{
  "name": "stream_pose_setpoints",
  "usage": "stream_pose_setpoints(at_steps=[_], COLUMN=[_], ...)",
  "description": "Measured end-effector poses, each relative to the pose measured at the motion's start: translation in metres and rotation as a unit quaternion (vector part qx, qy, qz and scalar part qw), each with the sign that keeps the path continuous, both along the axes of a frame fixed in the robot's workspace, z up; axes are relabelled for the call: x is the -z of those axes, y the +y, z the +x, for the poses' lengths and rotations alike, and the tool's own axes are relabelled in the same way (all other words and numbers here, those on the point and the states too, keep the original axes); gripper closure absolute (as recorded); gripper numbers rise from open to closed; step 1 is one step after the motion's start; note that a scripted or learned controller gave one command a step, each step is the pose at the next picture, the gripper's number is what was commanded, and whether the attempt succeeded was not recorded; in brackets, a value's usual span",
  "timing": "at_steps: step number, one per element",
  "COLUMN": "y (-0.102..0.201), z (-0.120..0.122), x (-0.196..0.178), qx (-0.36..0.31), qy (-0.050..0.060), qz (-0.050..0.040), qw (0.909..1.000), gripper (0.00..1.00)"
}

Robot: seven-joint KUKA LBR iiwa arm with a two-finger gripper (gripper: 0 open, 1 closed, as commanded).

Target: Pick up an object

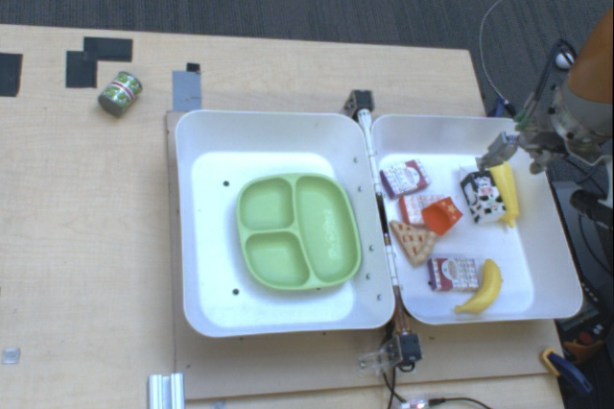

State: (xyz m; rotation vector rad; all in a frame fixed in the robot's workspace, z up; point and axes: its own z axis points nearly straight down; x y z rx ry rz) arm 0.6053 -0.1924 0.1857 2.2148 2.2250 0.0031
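Pincer [513, 151]: above right bin [552, 287], upper corner; finger state cannot be told.
Nearest object: upright banana [506, 193], just below pincer, touching cow-print carton [483, 196].
Handling: judged light, stiff, smooth; grip across mid-body.

robotics lab, bench [86, 234], white bins [278, 131], cables [518, 4]
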Motion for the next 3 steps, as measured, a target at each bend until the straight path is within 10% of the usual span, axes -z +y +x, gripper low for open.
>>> stream_pose_setpoints(at_steps=[2, 3], y=[0.046, 0.046], z=[-0.117, -0.114], x=[0.099, 0.088], qx=[0.002, 0.002], qy=[-0.003, -0.006], qz=[-0.0019, -0.0019], qw=[1.0, 1.0], gripper=[0.0, 1.0])
